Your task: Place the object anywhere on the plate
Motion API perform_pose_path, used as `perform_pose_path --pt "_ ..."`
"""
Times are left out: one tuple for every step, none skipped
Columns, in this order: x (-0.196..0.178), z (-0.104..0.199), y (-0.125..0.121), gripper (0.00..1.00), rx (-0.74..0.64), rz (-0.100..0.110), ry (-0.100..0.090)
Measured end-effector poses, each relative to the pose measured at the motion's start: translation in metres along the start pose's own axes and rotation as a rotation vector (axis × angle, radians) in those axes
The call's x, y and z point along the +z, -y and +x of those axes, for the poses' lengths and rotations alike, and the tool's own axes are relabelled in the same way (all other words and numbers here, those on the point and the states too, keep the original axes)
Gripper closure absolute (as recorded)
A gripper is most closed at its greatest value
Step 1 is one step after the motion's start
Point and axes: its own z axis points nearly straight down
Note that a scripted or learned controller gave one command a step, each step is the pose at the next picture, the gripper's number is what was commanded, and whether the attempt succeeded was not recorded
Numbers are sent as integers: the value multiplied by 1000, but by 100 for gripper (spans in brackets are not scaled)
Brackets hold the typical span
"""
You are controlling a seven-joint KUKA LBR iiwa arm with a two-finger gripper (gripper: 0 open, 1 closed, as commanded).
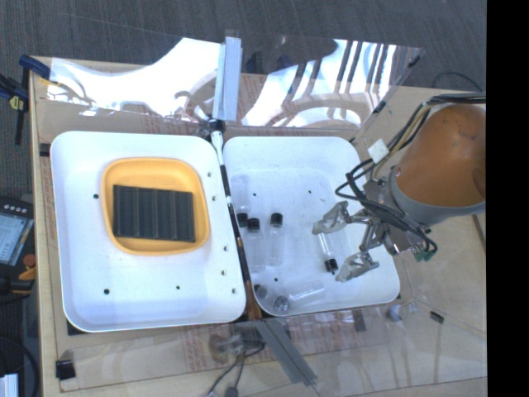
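vial: clear, black cap (328, 253), lies in right bin between the pincer fingers, cap end toward bin's near side, body hard to make out against white floor
pincer: (345, 241) open, fingers spread, one finger (332, 219) on far side of vial, other on near side; vial sits in the gap, contact with fingers cannot be told
arm: grey wrist with orange band (442, 157), comes in from right over right bin's edge, black cables looped around wrist
plate: yellow, rounded square (154, 179), in left bin, well apart from vial; dark ribbed insert (154, 212) fills its middle
right bin: white, shallow (289, 151); holds more clear vials with black caps, two caps (248, 222) near left wall, one cap (275, 219) just beside them, another vial (302, 294) lying near front edge, small round grey item (281, 304) at front
left bin: white (74, 271), touching right bin along the shared middle edge, small dark holes dotted on floor
surface: wood-tone (124, 362), clear sheet with glare behind bins, metal bracket (281, 350) at front between bins
left edge: device with screen (12, 234) partly cut off
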Motion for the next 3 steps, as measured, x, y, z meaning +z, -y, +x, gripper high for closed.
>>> perform_pose_path --pt "-74 -18 5 0 -262 2 1" --pt "-30 -11 3 0 -648 -3 -2" --pt "-27 -12 2 0 -953 0 0"
